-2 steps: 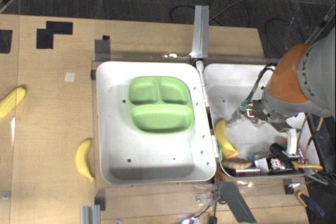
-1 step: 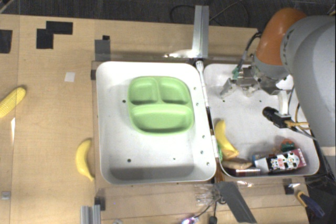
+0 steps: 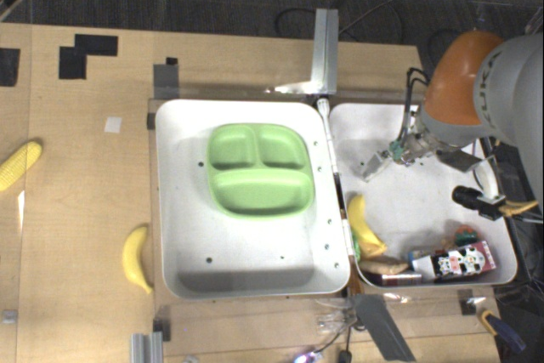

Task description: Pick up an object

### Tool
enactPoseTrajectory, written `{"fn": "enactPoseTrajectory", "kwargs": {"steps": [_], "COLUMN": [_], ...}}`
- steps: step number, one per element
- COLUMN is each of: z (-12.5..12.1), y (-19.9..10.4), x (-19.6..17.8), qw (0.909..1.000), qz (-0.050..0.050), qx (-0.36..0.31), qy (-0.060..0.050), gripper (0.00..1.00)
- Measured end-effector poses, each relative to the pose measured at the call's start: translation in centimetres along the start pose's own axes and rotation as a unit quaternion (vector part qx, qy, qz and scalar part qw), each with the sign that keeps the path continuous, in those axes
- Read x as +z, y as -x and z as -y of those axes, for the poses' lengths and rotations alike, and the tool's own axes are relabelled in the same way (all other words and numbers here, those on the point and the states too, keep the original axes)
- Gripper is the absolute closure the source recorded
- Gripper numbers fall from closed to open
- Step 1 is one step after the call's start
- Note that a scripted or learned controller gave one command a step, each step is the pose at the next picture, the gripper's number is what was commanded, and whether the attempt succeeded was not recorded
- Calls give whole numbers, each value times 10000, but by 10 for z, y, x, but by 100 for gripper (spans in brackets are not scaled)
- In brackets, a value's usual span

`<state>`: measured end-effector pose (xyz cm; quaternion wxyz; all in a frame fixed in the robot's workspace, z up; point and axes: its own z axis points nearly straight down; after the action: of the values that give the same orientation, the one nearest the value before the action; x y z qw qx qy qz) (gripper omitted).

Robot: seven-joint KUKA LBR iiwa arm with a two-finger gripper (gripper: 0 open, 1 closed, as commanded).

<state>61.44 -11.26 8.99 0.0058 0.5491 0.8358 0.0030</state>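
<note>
You see a light wooden bench (image 3: 76, 208) bearing two shallow white bins: the left bin (image 3: 174, 183) and, touching its right side, the right bin (image 3: 374, 127). Just left of the left bin lies a yellow plastic banana (image 3: 136, 258). Well left of that bin lies a yellow corn cob (image 3: 19, 165).

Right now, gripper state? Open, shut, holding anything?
Gripper: over the right bin, above bare floor near its upper left; open or closed cannot be told, and nothing visible in it.
</note>
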Motion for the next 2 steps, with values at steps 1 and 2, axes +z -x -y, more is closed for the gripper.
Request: {"fn": "enactPoseTrajectory", "kwargs": {"steps": [1,2], "z": [-4,-4], "y": [-1,-1], "x": [-13,-13], "qw": [10000,10000], "qz": [11,10], "qx": [-37,-38], "qy": [40,39], "gripper": [100,0]}}
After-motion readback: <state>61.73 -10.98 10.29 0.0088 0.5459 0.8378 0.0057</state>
